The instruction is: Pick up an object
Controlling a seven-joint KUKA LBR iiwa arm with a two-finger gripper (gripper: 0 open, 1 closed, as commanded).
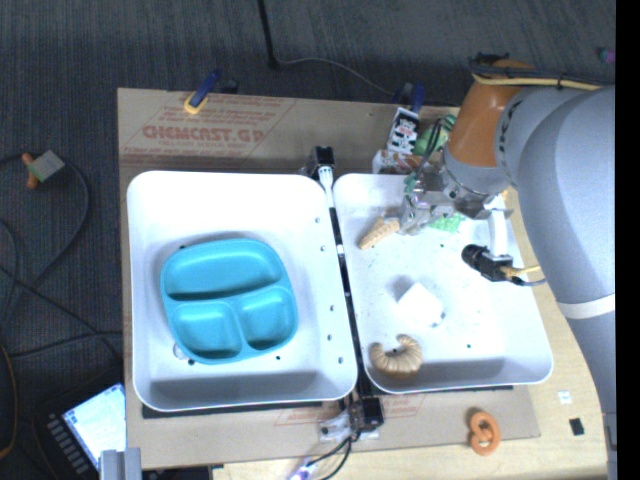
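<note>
Closest target looks like the tan cone (379, 233), lying in the right bin (520, 368) near its far left corner, just beside the end effector (425, 208). Can't tell if that's clenched or released. Risk, I'd guess: it nudges the cone against the bin wall, or snags the green thing (447, 222) instead.
</note>
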